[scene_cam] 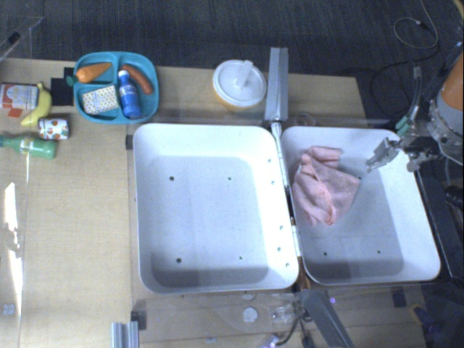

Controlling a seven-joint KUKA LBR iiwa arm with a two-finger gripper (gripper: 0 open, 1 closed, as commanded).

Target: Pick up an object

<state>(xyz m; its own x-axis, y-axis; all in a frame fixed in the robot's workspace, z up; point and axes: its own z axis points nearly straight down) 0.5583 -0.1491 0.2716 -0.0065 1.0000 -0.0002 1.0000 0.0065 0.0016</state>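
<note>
A crumpled pink cloth [326, 185] lies in the left half of the right bin [406, 259], close to the wall it shares with the other bin. My gripper [396, 159] hangs over that bin's upper right corner, to the right of the cloth and apart from it. Its fingers [378, 156] are spread open with nothing between them. The arm's orange band [454, 87] shows at the right edge.
The left bin [210, 267] stands beside the right one. Behind the bins are a blue divided plate [148, 71] of toy food and a white lidded tub [239, 84]. A banana [38, 106], a can [54, 128] and a green bottle [30, 146] lie at far left.
</note>
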